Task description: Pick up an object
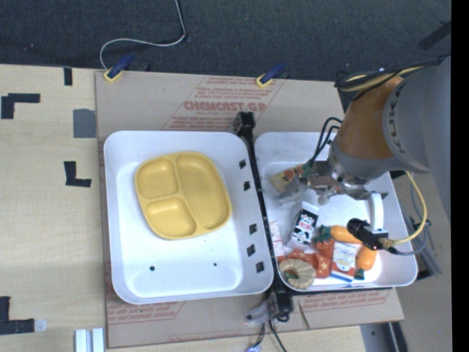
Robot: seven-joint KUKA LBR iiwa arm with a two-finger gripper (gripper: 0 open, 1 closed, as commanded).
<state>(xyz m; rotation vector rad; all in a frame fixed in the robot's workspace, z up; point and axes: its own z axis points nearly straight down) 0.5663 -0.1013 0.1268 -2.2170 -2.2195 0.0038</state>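
Observation:
The right bin [282, 149] holds a heap of small items along its near side. Among them are a black-and-white carton [304, 227], an orange carrot-shaped toy [343, 234], a red packet [344, 256] and a tan ring-shaped pastry [299, 272]. A small mixed-colour piece [287, 176] lies further back by the bin's left wall. My gripper [316, 180] hangs low over the middle of this bin, just right of that small piece and above the carton. The grey wrist with its orange band [366, 127] covers the bin's far right part.
The left bin [121, 196] carries a yellow divided plate [183, 194] in its far half. A black divider strip [253, 196] runs between the bins. A yellow cable [419, 218] loops off the arm at the right bin's edge.

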